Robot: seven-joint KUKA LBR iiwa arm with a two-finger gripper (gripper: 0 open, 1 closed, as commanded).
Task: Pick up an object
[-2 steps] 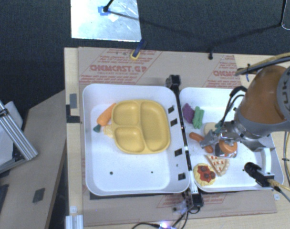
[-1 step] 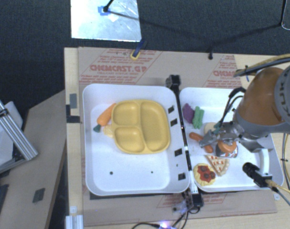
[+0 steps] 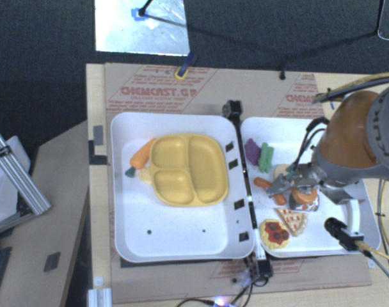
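Your pincer (image 3: 295, 189) low in right bin (image 3: 322, 243), over food pile beside pizza slice (image 3: 293, 221). Can't tell pincer state; wrist blocks view. Likely target: orange sausage (image 3: 263, 184), just left of pincer. Yellow tray (image 3: 185, 169) far off, left bin.

Even, bright overhead light leaves only faint shadows. The white bins (image 3: 182, 248) look nearly washed out, and a foil sheet (image 3: 142, 16) glares. Small details are soft.
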